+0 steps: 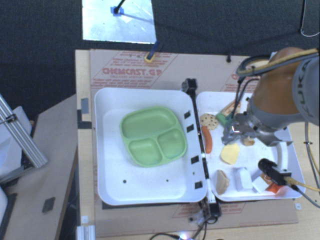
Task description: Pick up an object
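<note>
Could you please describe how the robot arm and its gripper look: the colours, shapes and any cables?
The arm is thick and rounded, grey, with a wide orange band above the wrist. Dark letters are printed on the grey shell at the right edge, too cut off to read. Thin black and yellow cables loop over the band and run down toward the gripper, which is a small metallic grey part.

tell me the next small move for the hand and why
Probably lower straight down onto the yellow wedge: the hand hovers just above it in the right bin, with nothing seen between its fingers, and the wedge lies apart from the orange carrot.
</note>
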Tool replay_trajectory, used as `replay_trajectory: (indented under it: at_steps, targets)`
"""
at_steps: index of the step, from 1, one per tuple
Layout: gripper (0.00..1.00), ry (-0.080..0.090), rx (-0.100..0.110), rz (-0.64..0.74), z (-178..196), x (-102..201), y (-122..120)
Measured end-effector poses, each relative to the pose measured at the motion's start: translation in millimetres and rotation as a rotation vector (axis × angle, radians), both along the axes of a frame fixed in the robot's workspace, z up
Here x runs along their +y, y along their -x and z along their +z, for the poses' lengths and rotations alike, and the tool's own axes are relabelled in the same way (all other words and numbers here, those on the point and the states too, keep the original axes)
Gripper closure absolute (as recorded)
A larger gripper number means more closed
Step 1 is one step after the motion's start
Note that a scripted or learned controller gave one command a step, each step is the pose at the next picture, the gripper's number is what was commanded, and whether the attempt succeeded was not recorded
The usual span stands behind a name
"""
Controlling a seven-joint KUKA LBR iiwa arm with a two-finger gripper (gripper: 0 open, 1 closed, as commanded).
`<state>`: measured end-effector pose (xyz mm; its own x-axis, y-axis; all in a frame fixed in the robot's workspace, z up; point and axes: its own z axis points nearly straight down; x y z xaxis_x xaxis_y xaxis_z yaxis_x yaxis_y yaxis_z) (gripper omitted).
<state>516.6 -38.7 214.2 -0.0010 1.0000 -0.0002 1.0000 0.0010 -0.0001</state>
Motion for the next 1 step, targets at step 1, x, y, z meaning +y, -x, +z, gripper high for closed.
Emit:
replay_trajectory:
  at_steps: [1]
  targets:
    - [1.0,0.0,-0.003,0.003,20.6,-1.2,4.2]
